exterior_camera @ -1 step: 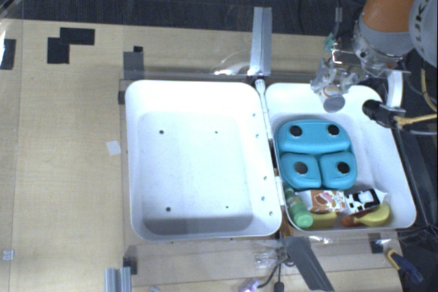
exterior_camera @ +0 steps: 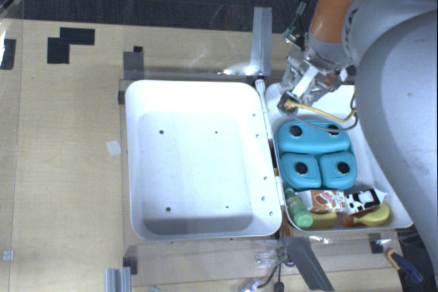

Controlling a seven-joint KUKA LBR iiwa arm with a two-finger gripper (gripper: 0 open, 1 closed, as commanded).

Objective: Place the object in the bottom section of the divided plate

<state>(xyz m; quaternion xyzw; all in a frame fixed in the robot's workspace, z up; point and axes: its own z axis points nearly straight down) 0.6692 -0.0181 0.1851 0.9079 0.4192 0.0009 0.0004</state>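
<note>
- Blue divided plate (exterior_camera: 315, 155) sits in the right bin (exterior_camera: 369, 96), w/ one wide part at the far end and two small parts nearer the camera.
- Gripper (exterior_camera: 295, 96) hangs just past the plate's far edge, prob. ready to drop sth.
- Can't tell if its jaws are open or holding anything.
- Small toys (exterior_camera: 339, 205) lie below the plate; which one is the object, can't tell.
</note>
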